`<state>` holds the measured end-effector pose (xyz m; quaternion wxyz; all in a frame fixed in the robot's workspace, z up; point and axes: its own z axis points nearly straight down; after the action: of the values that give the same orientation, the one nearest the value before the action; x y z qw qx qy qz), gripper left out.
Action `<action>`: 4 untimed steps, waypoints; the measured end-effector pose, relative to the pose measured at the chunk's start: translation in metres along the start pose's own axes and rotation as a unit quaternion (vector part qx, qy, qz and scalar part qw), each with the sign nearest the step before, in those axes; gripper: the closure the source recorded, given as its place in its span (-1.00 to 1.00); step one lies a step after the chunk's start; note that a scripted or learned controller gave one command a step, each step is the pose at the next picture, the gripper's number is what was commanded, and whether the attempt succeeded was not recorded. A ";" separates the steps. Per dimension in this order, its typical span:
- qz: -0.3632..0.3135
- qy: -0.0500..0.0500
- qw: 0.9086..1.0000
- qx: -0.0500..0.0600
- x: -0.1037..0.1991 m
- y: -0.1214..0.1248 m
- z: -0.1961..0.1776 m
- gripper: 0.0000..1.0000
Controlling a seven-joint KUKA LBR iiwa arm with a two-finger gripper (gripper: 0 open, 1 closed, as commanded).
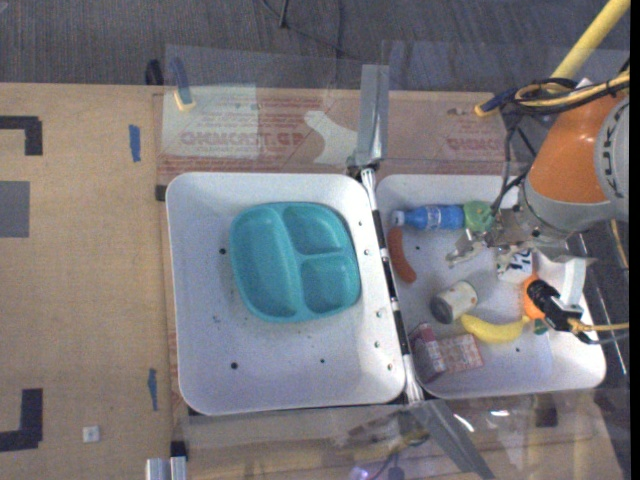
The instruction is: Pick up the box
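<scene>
The box [449,354] is small and flat, pinkish with a darker left end. It lies in the front left corner of the right bin [580,368]. My gripper [488,242] hangs over the back half of that bin, beside a green object [478,213] and the cap end of a bottle. It is well behind the box and apart from it. The grey arm with its orange band [570,168] comes in from the right and hides the bin's back right part.
The right bin also holds a clear bottle with a blue label [428,217], a reddish sausage [401,253], a small beige cup on its side [455,300], a banana [492,329] and an orange item [540,300]. A teal divided plate [295,260] lies in the left bin [200,368].
</scene>
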<state>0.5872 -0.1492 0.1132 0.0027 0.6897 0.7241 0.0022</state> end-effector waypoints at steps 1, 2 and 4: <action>0.116 0.001 0.993 -0.001 0.018 -0.015 0.024 -1.00; 0.225 0.000 0.974 -0.001 0.024 -0.042 0.024 -1.00; 0.240 -0.001 0.971 0.004 0.038 -0.055 -0.081 1.00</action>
<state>0.5298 -0.1136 0.1933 0.0000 0.8430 0.5379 -0.0006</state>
